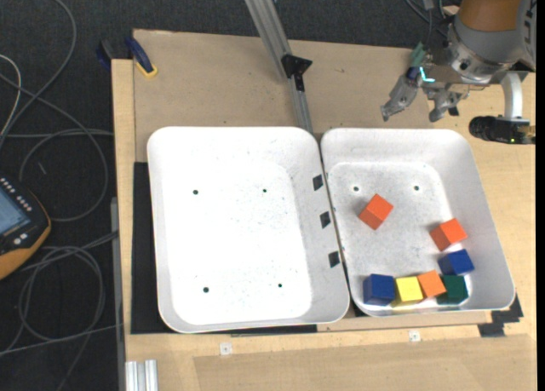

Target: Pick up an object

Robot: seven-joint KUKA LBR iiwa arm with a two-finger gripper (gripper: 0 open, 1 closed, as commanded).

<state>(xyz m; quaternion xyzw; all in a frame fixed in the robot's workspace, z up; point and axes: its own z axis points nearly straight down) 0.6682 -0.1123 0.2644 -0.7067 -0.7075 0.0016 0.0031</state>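
Ahead, coloured cubes sit in the right white bin [477, 168]; a grey metal pole [272, 31] stands nearby. My gripper [420, 106] hangs spread and empty above the bench.

White bins [230, 146] hold orange [375, 211], blue [379, 288], yellow [410, 289] and green blocks [457, 290].

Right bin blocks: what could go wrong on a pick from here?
1. Most blocks crowd the right bin's near corner: the blue block, yellow block and a small orange block touch in a row, so the fingers may lack room or drag a neighbour.
2. That cluster hugs the wall, which could block a finger.
3. The lone orange block sits turned at an angle; the open claw may need to rotate to match.
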